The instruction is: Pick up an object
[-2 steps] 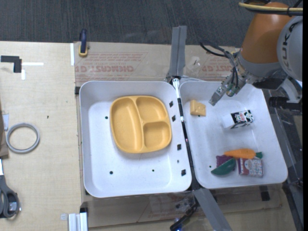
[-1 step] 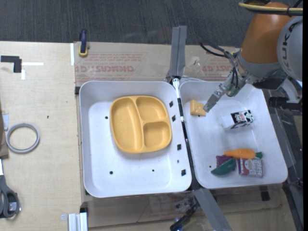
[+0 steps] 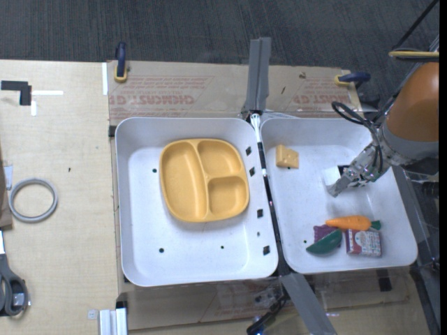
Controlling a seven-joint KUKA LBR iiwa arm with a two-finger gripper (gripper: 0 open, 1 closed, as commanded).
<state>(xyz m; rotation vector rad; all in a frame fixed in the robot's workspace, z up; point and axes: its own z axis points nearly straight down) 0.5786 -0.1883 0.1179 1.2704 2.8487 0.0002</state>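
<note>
The bins (image 3: 133, 208) are white and the plate (image 3: 204, 180) is yellow. The carrot (image 3: 348, 222) is orange; the carton (image 3: 364, 243) is red and white.

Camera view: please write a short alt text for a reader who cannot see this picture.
A grey robot arm reaches from the right, its gripper low over the right white bin, which holds a cheese wedge, a toy carrot, a green toy and a small red carton. The left bin holds a yellow divided plate.
</note>
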